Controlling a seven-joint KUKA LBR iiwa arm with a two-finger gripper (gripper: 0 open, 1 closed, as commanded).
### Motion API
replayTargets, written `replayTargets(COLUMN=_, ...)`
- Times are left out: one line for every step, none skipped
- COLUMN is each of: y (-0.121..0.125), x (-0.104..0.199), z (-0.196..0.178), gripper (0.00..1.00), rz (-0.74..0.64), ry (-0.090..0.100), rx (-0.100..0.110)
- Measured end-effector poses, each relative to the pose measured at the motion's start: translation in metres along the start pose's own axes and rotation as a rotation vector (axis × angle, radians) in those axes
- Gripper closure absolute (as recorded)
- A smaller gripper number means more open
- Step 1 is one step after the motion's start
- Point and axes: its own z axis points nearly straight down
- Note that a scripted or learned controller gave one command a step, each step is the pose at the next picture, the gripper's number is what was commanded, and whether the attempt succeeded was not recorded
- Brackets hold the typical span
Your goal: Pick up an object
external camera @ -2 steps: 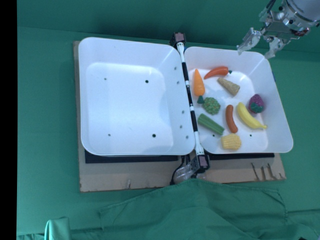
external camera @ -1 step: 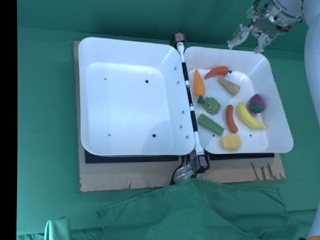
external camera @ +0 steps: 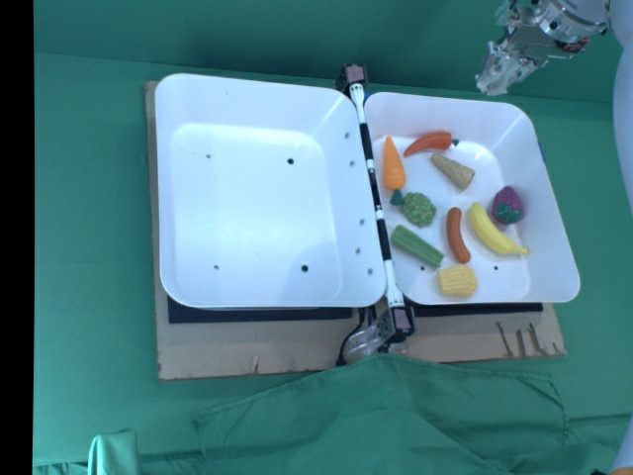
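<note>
While the gripper [external camera: 497,75] hangs above the far right corner of the right bin [external camera: 554,265], outside its rim and well clear of everything in it, the task looks to be at its very start: nothing is lifted and no object has been approached. Whether the fingers are apart or together I cannot tell; they are small and blurred at this slant.

All the candidates lie in the right bin. A red pepper [external camera: 429,142] sits nearest the gripper, by the far wall, with a carrot [external camera: 394,166] to its left and a tan wedge [external camera: 452,170] just beside it. Further on are a broccoli floret [external camera: 418,208], a green cucumber piece [external camera: 416,246], a sausage [external camera: 456,235], a banana [external camera: 492,232], a purple bunch of grapes [external camera: 507,205] and a cob of corn [external camera: 457,282]. The left bin [external camera: 257,191] holds none of them.

The next move, as I judge it, calls for choosing one item, travelling over it and coming straight down with the fingers set across its narrow side. The pepper and the corn stand fairly free. The sausage and banana lie close together, and the grapes nearly touch the banana, so a descent there risks nudging a neighbour. The bin's sloped walls crowd the pieces near the rim.

Green cloth [external camera: 396,419] covers the bench in front, away from the work.
</note>
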Motion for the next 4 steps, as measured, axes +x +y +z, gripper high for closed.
replayTargets(y=-0.058, x=-0.028, z=0.049, gripper=1.0, rz=0.003, ry=0.005, rx=0.015)
replayTargets(y=-0.038, x=-0.026, z=0.026, gripper=1.0, rz=-0.002, ry=0.005, rx=0.004)
replayTargets(y=-0.001, x=-0.025, z=0.091, gripper=1.0, rz=-0.004, ry=0.004, rx=0.01)
replayTargets(y=-0.022, x=-0.025, z=0.11, gripper=1.0, rz=-0.001, ry=0.005, rx=0.012)
